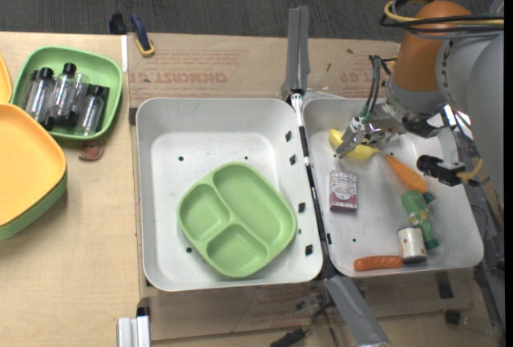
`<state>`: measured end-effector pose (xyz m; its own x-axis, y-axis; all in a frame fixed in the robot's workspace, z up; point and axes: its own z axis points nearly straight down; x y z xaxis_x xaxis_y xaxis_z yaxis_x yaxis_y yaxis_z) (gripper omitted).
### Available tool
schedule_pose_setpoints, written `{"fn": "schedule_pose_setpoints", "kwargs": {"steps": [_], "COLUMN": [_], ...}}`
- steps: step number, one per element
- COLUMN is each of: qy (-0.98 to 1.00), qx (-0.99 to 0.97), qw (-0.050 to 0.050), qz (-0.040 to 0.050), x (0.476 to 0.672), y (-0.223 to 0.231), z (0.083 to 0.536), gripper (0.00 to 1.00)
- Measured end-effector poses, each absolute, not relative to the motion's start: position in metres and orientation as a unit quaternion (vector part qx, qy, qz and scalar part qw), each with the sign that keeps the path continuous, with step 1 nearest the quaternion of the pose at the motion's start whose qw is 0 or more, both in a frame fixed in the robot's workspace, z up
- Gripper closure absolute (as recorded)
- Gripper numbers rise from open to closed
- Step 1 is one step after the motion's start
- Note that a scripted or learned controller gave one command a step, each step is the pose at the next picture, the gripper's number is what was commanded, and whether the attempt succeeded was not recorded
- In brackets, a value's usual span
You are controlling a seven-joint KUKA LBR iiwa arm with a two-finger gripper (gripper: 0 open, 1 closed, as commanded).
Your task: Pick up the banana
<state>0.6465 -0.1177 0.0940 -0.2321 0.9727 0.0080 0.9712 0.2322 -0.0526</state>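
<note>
Right now the claw [350, 143] sits atop the banana [361, 150], fingers narrowly parted, in the right bin [457, 253].

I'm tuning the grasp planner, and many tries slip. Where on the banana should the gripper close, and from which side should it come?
Probably at mid-length, coming straight down from above. The banana lies flat on the floor of the right bin, near its far left corner, so only its top and long sides are free. The gripper sits over it and hides part of it, so its exact curve is unclear. Close across its narrow width.
</note>
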Motion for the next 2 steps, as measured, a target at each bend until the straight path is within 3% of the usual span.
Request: {"fn": "schedule_pose_setpoints", "kwargs": {"steps": [1,2], "qy": [-0.787,-0.684], "qx": [-0.617,-0.730], "qw": [0.019,0.000], "qz": [0.0151,0.0010], "x": [0.646,0.618], "y": [-0.116,-0.152], "z": [0.095,0.189], "gripper": [1.00,1.00]}}
